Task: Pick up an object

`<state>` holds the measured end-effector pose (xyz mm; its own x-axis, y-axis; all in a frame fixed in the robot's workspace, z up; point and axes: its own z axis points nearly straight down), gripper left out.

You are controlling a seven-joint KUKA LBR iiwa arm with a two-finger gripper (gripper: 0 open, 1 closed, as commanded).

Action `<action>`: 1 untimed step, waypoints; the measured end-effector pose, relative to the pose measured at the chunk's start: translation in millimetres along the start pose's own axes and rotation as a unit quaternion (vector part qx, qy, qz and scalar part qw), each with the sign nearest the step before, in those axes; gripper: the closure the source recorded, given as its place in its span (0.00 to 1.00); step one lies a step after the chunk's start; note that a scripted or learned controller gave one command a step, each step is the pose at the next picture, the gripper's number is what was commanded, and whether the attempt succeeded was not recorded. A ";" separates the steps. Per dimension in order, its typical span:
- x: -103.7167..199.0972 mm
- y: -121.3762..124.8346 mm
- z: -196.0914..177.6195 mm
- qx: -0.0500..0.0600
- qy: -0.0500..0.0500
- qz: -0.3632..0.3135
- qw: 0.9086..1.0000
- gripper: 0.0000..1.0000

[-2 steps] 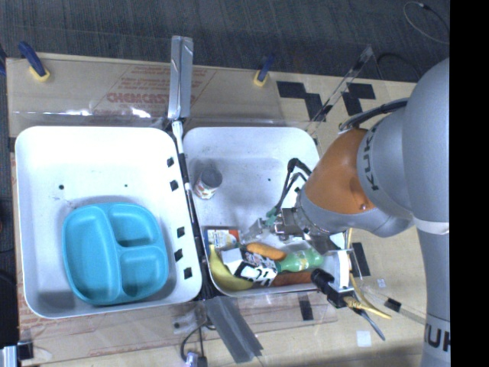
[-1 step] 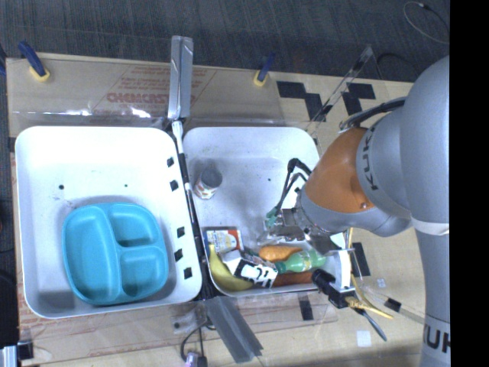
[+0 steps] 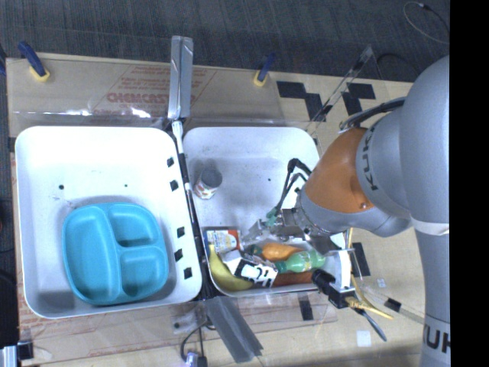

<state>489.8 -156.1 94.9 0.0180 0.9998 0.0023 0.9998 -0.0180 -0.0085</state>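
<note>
The arm [image 3: 382, 174] comes in from the right and bends down over the right bin [image 3: 252, 140], its orange band sitting above the wrist. The gripper [image 3: 276, 224] is low over the near part of that bin, right above a heap of objects, and its own body hides the tips, so I cannot tell how it is set or whether it has hold of anything. The heap lies against the bin's near wall: a yellow banana [image 3: 223, 275] curves along the near left corner, a black-and-white item [image 3: 256, 272] lies just right of the banana, an orange object [image 3: 276, 251] sits directly beneath the gripper, and a green bottle [image 3: 299, 264] lies beside the orange object, toward the arm. A small carton [image 3: 222, 240] lies at the heap's left edge, above the banana. A small can [image 3: 206, 182] stands apart near the bin's left wall, well clear of the gripper. In the left bin [image 3: 46, 151] a blue divided tray [image 3: 114, 252] lies flat.
</note>
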 end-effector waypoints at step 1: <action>0.4 0.4 -5.7 0.002 0.000 -0.003 1.000 1.00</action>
<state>490.3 -155.7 100.7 0.0117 0.9999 0.0027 0.9998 -0.0117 -0.0131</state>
